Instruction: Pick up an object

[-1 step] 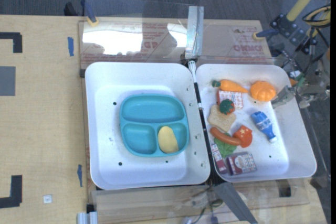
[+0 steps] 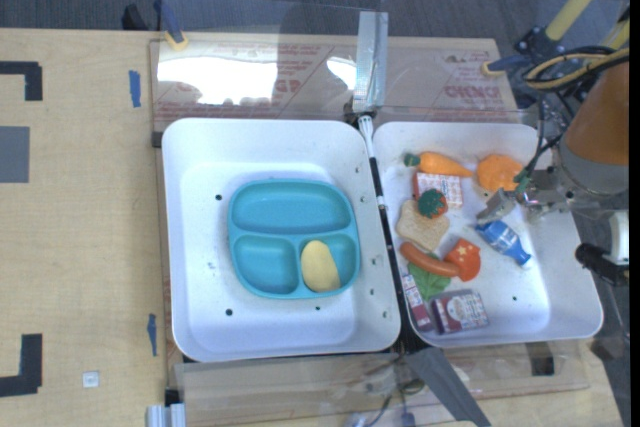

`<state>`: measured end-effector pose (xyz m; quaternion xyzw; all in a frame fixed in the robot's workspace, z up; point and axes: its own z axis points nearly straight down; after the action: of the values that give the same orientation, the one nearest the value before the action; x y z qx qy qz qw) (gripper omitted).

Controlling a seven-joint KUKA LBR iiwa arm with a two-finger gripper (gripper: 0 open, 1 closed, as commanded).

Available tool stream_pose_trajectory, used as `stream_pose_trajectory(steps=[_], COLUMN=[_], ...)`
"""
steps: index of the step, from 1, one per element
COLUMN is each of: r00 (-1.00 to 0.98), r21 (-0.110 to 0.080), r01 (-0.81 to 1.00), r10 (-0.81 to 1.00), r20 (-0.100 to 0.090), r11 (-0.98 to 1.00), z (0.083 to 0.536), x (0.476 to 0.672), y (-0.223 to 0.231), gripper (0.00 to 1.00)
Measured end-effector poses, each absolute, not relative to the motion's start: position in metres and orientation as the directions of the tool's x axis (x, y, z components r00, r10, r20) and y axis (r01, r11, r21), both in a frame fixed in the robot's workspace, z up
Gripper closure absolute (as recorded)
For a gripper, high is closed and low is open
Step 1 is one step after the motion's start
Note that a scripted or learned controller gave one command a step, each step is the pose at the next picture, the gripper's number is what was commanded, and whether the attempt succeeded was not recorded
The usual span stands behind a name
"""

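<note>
The right bin [image 2: 570, 315] holds several toy foods. Among them are a carrot [image 2: 440, 164], an orange fruit [image 2: 497, 171], a broccoli [image 2: 432, 203] on a red-and-white box [image 2: 447, 185], a bread slice [image 2: 421, 229], a sausage [image 2: 428, 260], a red pepper [image 2: 465, 258], a blue bottle [image 2: 504, 242] and a dark red carton [image 2: 457, 310]. My gripper [image 2: 503, 203] reaches in from the right. It hangs low between the orange fruit and the blue bottle, just above the bottle's upper end. Nothing visibly hangs from it.
The left bin [image 2: 190, 215] bears a blue compartment tray [image 2: 290, 210] with a yellow oval fruit [image 2: 319, 266] in its lower right section. A metal divider post [image 2: 370, 65] stands behind the bins. Cables and the arm body [image 2: 600, 135] crowd the right side.
</note>
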<state>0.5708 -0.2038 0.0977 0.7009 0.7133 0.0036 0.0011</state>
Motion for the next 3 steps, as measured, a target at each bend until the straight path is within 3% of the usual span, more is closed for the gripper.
stream_pose_trajectory(steps=[1,2,3], r00=[-0.018,-0.015,-0.009], r21=[0.008,0.004,0.002], r01=[1.0,1.0,1.0], r10=[1.0,1.0,1.0], r20=[0.001,0.002,-0.001], r11=[0.018,0.015,0.009], z=[0.107,0.101,0.101], x=[0.571,0.621,0.62], y=[-0.204,-0.108,-0.113], gripper=[1.0,1.0,0.0])
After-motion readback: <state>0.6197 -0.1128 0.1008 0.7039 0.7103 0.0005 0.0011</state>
